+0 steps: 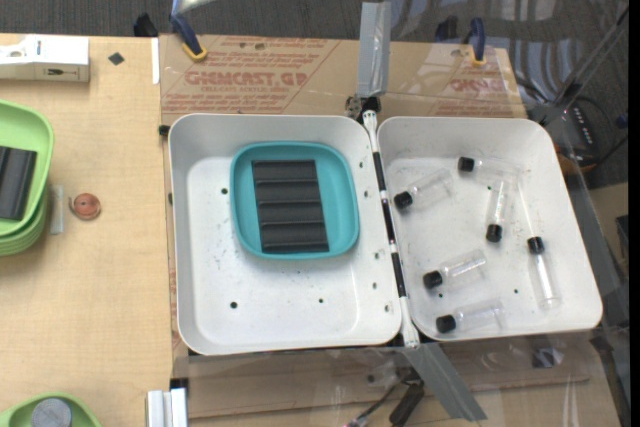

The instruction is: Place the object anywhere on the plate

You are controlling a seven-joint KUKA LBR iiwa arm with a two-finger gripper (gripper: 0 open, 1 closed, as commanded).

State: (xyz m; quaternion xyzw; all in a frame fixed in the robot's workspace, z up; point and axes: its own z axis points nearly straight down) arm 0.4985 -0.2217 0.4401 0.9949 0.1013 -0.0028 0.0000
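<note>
A teal plate (340, 205) with a dark ribbed insert (290, 205) lies in the left white bin (200, 255). In the right white bin (560, 315) lie several clear plastic vials with black caps: one near the bin's left wall (422, 190), one at the top (478, 165), one in the middle (494, 211), one at the right (541, 270), one lower centre (455, 270) and one at the bottom (472, 319).
A cardboard sheet (260, 75) lies behind the bins, held by clamps. On the wooden bench at the left stand a green tray (25, 180), a small red disc (86, 206) and a white box (45, 58).
</note>
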